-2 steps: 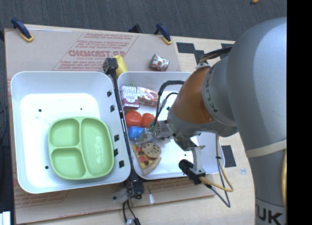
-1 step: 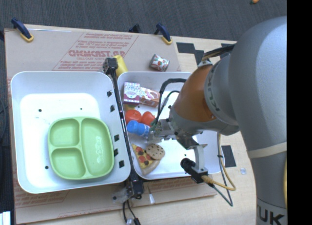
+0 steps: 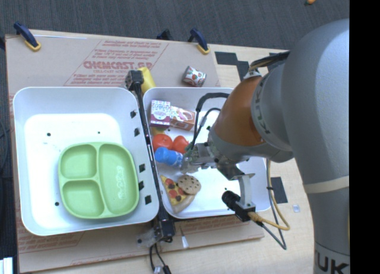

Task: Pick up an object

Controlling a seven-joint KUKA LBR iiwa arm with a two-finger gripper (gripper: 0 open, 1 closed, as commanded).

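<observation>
While the grey arm (image 3: pixel 309 118) with its orange band reaches in from the right, much of the right bin's far and right part is covered by it.

Left bin (image 3: pixel 35 112): one light green divided plate (image 3: pixel 98 179) is held, lying toward the near edge, with three compartments.

Right bin (image 3: pixel 208 204): toys are gathered along its left wall. A printed snack box (image 3: pixel 170 114) is placed at the far left corner. Two red-orange rounded pieces (image 3: pixel 171 142) are set just nearer than the box. A blue object (image 3: pixel 167 157) is laid next, against the left wall. A pizza slice (image 3: pixel 176 192) is found at the near left corner, with a brown cookie (image 3: pixel 188 183) resting on its upper edge.

Bench: a yellow and black object (image 3: pixel 139 79) is seen at the far end of the seam between the bins; a small crumpled packet (image 3: pixel 194 76) lies beyond the right bin's far edge.

Gripper (image 3: pixel 191 161): it is positioned low over the right bin, just beside the blue object's right end and just beyond the cookie. Whether its jaws are spread or closed cannot be told, and nothing is seen held.
</observation>
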